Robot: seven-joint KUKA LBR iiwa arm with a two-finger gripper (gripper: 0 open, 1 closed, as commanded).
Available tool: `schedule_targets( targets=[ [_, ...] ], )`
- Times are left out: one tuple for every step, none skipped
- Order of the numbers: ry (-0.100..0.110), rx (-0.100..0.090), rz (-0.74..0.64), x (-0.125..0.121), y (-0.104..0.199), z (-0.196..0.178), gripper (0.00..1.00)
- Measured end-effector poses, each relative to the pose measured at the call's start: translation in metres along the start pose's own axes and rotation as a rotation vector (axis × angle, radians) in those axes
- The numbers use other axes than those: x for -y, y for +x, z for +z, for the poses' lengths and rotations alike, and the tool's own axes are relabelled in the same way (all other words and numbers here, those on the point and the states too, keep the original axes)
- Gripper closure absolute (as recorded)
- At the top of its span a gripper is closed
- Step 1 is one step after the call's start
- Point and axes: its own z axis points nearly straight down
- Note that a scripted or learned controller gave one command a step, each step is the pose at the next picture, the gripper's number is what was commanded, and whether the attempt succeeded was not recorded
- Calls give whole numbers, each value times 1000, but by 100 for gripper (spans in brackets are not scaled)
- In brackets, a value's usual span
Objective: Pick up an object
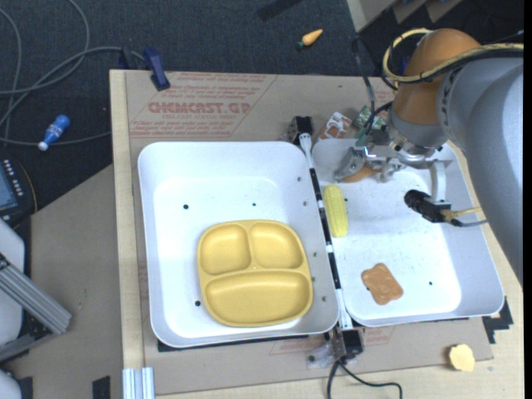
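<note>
Two shallow white bins sit side by side on the worktop (216, 106), which is covered by a brown sheet with red lettering. The left bin (166, 181) holds a yellow divided plate (253, 271), lying flat in its near half. The right bin (432, 256) holds three loose things. A yellow corn cob (335, 209) lies along the bin's left wall, lengthwise beside the seam between the bins. A brown biscuit (381, 283) lies flat nearer the front, well apart from the cob. A small orange-brown piece (352, 174) sits in the far left corner.

The grey arm (490, 115) reaches in from the right, and its hand (376, 161) is low over that far left corner, just beside the orange-brown piece. I cannot tell whether the hand is spread or pressed together, nor whether it touches the piece; nothing is clearly pinched in it.

Beyond the right bin's far edge, a small printed packet (337, 125) lies on the worktop. A pale yellow lump (460, 357) rests near the worktop's front right corner. On the dark floor lie a small blue bottle (54, 130) at the left and an orange bit (312, 36) at the top.
</note>
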Motion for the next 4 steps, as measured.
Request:
schedule_targets(
  targets=[
    [1, 0, 0, 0, 10, 0, 0],
    [0, 0, 0, 0, 7, 0, 0],
    [-1, 0, 0, 0, 9, 0, 0],
    [-1, 1, 0, 0, 10, 0, 0]
  ],
)
